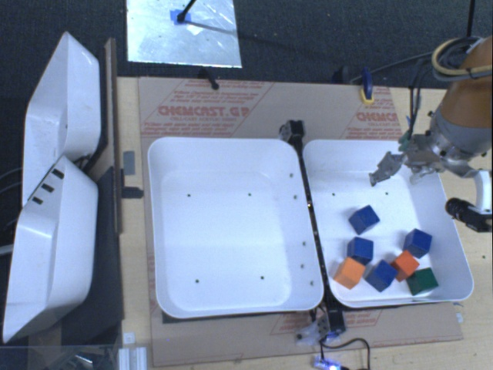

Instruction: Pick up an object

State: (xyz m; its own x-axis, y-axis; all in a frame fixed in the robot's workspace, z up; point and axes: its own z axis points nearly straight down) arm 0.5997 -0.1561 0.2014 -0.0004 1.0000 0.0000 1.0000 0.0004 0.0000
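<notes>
Two white bins sit side by side on a brown board in the middle of the frame. The left bin (231, 230) is the bigger-looking one, with small dark dots across its floor. The right bin (339, 168) holds all the blocks, gathered toward its lower right.

The arm (466, 106) comes in at the right edge, its orange band above the wrist. Its gripper (400, 168) hangs over the upper right part of the right bin, with nothing between its grey fingers, which look spread apart, one reaching left and one lower right.

The blocks are small cubes with plain, solid-coloured faces. One blue block (363, 219) sits alone near the bin's centre, well below the gripper. Another blue block (360, 250) lies just under it, touching an orange block (348, 272) at its lower left. A third blue block (380, 275) sits beside a darker orange block (406, 265). A fourth blue block (417, 242) is just above that one, and a green block (422, 281) rests by the lower right wall.
</notes>
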